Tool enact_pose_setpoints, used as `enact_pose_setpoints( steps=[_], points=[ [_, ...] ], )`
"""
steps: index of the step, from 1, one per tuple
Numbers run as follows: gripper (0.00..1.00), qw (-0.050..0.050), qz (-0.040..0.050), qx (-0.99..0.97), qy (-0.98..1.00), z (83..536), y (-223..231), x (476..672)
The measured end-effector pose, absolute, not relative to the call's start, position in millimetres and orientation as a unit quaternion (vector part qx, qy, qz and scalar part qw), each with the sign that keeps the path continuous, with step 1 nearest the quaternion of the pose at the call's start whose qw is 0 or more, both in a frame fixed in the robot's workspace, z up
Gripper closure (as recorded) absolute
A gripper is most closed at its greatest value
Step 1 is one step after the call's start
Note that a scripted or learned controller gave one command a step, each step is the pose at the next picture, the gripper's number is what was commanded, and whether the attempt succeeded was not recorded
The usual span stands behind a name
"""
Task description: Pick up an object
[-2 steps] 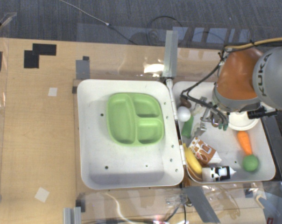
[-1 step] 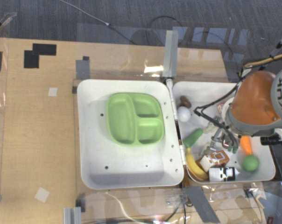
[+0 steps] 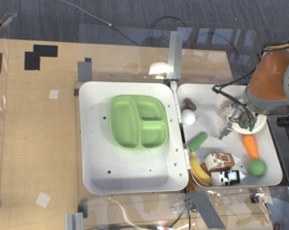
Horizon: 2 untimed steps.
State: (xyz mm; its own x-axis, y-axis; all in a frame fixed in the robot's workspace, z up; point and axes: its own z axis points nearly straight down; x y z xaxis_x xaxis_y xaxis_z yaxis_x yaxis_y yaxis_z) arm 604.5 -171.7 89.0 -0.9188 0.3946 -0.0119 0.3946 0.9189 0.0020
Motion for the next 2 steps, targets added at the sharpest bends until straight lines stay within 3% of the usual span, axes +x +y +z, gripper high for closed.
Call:
enact_pose_setpoints(
  steps=[1, 2],
  points=[
    [0.0, 0.006, 0.0009, 0.246, 0.969, 89, -203, 537.7],
    [0.0, 0.007, 0.0026, 0.35, 0.937, 89, -141, 603.6]
  ],
)
